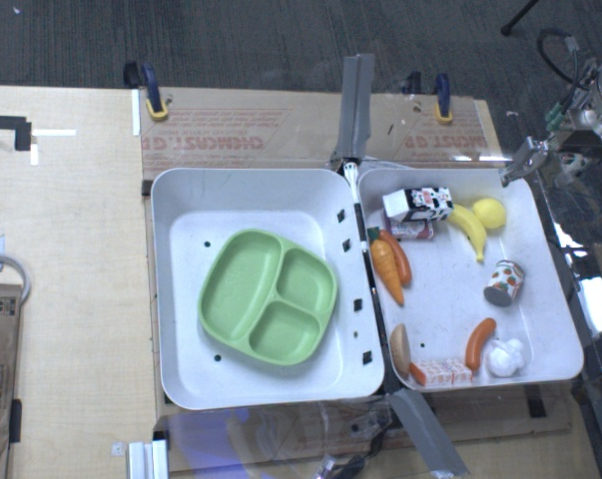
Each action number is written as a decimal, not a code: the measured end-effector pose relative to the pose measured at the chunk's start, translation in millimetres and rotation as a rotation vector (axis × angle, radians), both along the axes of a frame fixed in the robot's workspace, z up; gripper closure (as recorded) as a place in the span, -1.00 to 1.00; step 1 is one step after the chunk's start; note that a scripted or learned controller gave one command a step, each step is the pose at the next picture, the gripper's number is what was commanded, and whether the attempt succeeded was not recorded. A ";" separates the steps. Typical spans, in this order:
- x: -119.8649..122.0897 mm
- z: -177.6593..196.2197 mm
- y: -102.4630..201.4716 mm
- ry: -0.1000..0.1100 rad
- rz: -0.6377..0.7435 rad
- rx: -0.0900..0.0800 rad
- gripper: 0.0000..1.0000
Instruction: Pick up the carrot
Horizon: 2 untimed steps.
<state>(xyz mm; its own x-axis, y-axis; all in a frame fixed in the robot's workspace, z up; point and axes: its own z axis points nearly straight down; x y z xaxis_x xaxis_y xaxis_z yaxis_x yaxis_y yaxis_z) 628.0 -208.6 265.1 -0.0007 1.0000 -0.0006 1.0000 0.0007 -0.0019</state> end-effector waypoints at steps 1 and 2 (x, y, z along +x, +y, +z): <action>-26.3 -106.9 85.5 0.002 -0.110 0.000 -1.00; -74.1 -174.0 29.8 0.000 0.047 0.001 -1.00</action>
<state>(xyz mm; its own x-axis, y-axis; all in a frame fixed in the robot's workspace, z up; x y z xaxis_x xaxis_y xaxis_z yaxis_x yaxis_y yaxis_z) 553.9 -178.8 91.1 -0.0479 0.9989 0.0007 0.9988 0.0479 -0.0022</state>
